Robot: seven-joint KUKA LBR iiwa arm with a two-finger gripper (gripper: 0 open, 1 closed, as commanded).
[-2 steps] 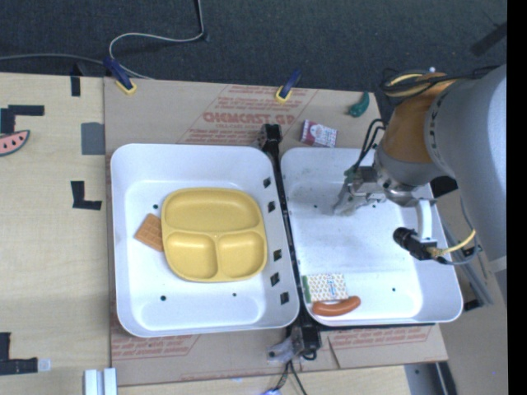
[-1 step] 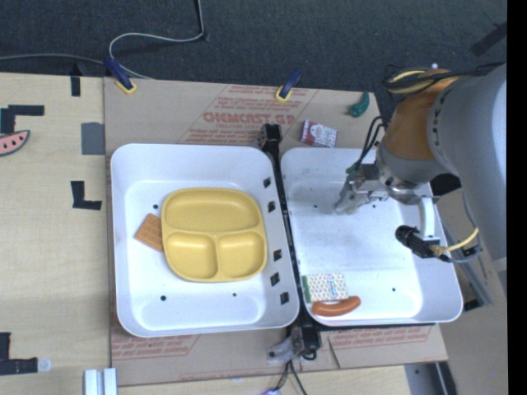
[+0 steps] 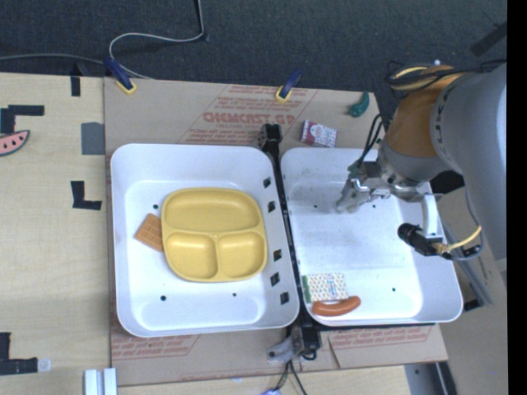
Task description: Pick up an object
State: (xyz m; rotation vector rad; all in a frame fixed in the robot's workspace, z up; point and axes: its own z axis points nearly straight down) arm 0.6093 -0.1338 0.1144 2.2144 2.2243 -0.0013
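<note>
Reaching in from the right, your arm (image 3: pixel 428 130) had its end effector (image 3: pixel 352 194) low over the upper part of the right bin (image 3: pixel 428 303); can't tell whether it was apart or together. A hot dog (image 3: pixel 336 306) and a small packet (image 3: pixel 327 286) lay touching at that bin's near left corner. In the left bin (image 3: pixel 132 295), a yellow divided plate (image 3: pixel 216 233) partly covered a cracker (image 3: pixel 150 232).

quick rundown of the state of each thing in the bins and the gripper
yellow plastic three-compartment tray: upright, flat in the left bin, nothing in its compartments
tan square cracker-like piece: partly tucked under the tray's left edge
small patterned packet: lying flat by the right bin's front wall
red hot dog toy: lying beside the packet
two-finger gripper: over the right bin, holding nothing
</note>
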